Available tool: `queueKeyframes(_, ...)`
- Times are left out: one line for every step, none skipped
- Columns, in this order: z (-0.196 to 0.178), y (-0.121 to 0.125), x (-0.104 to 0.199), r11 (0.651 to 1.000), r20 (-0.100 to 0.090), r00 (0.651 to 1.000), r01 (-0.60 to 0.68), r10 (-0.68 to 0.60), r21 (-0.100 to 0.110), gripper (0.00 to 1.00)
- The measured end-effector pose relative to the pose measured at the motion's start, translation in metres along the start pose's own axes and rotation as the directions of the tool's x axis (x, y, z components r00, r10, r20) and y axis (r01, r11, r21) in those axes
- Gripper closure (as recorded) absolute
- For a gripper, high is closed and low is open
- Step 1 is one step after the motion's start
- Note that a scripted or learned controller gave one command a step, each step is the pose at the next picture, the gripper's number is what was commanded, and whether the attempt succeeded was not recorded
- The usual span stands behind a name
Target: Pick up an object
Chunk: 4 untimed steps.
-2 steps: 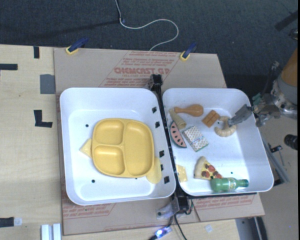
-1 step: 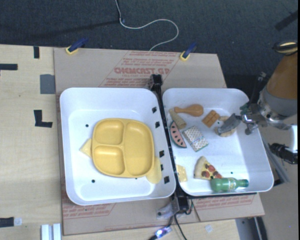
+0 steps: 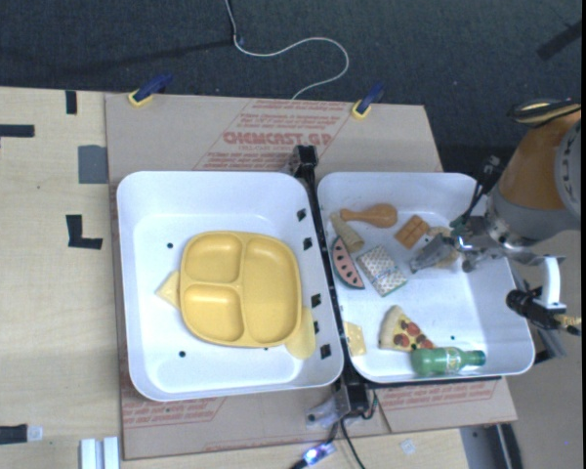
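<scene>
Nothing is being held yet; the grasp is still to come. The gripper [image 3: 432,254] is hovering just beside the cracker [image 3: 411,231], at its 5 o'clock; whether released or clenched, I cannot tell.

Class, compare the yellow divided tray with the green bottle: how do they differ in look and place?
The yellow divided tray is broad and flat; the green bottle is slim and lies on its side. The tray fills much of the left bin; the bottle sits at the near edge of the right bin. Both rest apart from the hand.
</scene>
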State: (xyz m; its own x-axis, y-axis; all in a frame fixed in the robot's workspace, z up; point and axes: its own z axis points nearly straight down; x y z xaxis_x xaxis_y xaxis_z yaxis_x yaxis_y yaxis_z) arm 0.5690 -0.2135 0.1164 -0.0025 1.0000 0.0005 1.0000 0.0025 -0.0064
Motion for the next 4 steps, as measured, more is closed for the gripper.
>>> queueKeyframes(0.034,0.000,0.001,1.000,0.002,1.000,0.000,0.000,-0.005,0.00)
queueKeyframes(0.021,0.001,0.001,1.000,0.004,1.000,0.001,-0.001,-0.008,1.00)
queueKeyframes(-0.021,0.002,0.003,1.000,0.001,1.000,-0.001,0.001,-0.009,1.00)
queueKeyframes(-0.072,0.009,-0.005,1.000,0.003,1.000,-0.001,0.001,-0.011,1.00)
